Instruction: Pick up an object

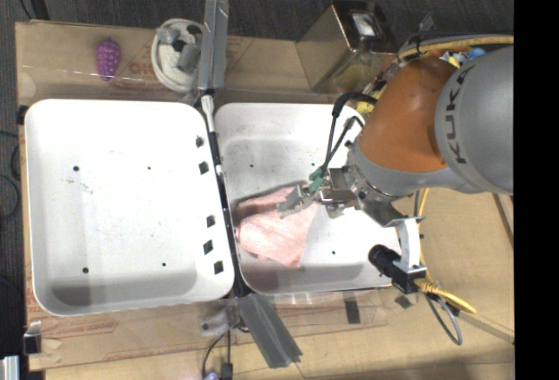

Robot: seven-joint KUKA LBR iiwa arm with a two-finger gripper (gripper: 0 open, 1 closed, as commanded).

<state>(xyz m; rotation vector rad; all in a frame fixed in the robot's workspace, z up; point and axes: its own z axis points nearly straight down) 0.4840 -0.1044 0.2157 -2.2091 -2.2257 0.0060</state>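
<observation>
Bench: two white bins side by side.
Pink cloth [272, 230]: lies in right bin [262, 129], against its left wall.
Gripper [301, 199]: over cloth's upper right edge; finger spacing cannot be told.

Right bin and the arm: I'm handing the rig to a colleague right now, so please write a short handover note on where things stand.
Gripper: low in the right bin, at the upper edge of the pink cloth. Whether the fingers are open or shut cannot be made out from above.
Pink cloth: lying crumpled on the floor of the right bin, near the divider between the bins.
Left bin: nothing to report for the job.
On the bench behind the bins: a small purple object and a white roll.
Done: arm has reached the cloth.
Left: no lift visible; confirm the grasp and raise the cloth.
</observation>
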